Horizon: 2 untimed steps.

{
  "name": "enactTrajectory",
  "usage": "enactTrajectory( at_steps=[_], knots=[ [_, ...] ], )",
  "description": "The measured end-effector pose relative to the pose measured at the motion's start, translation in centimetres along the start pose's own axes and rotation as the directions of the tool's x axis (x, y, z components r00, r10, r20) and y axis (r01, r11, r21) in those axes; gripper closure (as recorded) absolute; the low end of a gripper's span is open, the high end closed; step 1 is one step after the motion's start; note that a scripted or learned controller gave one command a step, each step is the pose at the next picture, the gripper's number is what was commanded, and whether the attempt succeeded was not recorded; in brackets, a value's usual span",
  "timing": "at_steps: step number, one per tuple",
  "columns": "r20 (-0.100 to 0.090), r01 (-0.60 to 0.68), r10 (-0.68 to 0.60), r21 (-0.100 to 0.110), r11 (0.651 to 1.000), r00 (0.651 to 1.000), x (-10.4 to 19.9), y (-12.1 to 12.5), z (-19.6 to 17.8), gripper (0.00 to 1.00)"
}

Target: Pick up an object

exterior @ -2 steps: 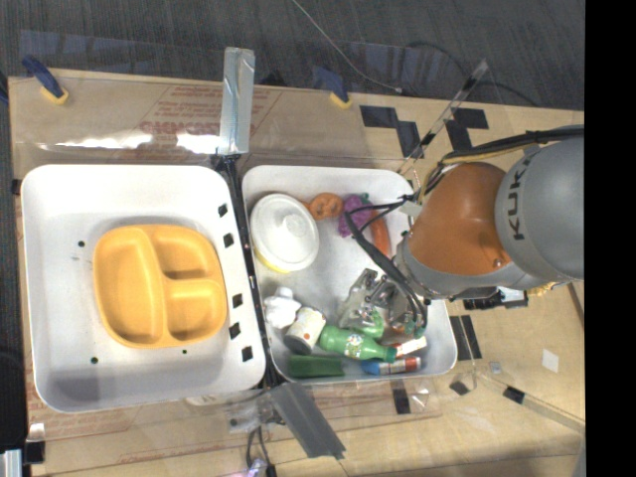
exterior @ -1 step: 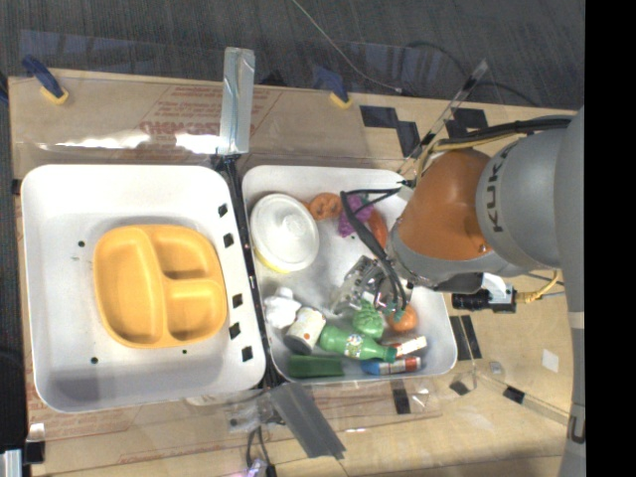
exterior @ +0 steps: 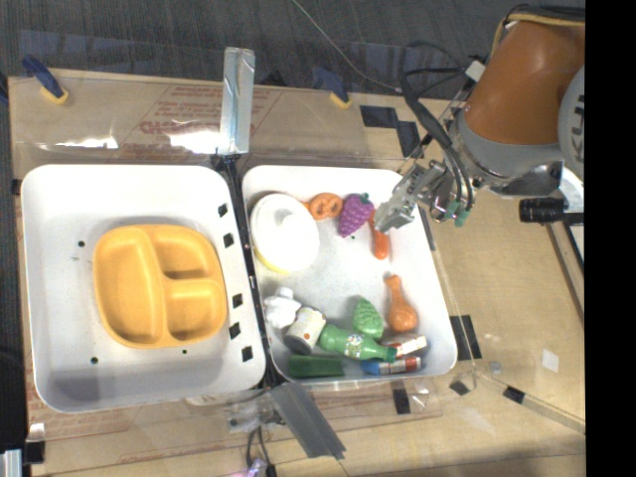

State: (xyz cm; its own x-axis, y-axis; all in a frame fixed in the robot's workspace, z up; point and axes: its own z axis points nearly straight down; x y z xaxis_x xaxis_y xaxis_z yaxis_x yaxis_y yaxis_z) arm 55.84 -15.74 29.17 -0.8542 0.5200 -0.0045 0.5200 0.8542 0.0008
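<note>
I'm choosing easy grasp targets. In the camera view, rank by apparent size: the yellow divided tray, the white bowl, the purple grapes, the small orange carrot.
Largest to smallest:
1. yellow divided tray
2. white bowl
3. purple grapes
4. small orange carrot

1. You have open floor in the middle of the right bin (exterior: 429,266).
2. Its near edge is crowded: green bottle (exterior: 350,343), markers (exterior: 397,364), chicken leg (exterior: 399,306).
3. Along the far edge, white bowl (exterior: 283,230), grapes (exterior: 354,215) and carrot (exterior: 381,243) block you.
</note>
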Motion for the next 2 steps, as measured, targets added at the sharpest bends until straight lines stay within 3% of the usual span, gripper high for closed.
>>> enactTrajectory(
  at_steps=[1, 2],
  knots=[
    [-0.007, -0.085, 0.085, 0.004, 0.996, 0.996, -6.3, 2.3, -2.0, 1.0],
    [-0.014, -0.089, 0.089, 0.006, 0.996, 0.996, -2.5, 7.5, 4.3, 1.0]
  ],
)
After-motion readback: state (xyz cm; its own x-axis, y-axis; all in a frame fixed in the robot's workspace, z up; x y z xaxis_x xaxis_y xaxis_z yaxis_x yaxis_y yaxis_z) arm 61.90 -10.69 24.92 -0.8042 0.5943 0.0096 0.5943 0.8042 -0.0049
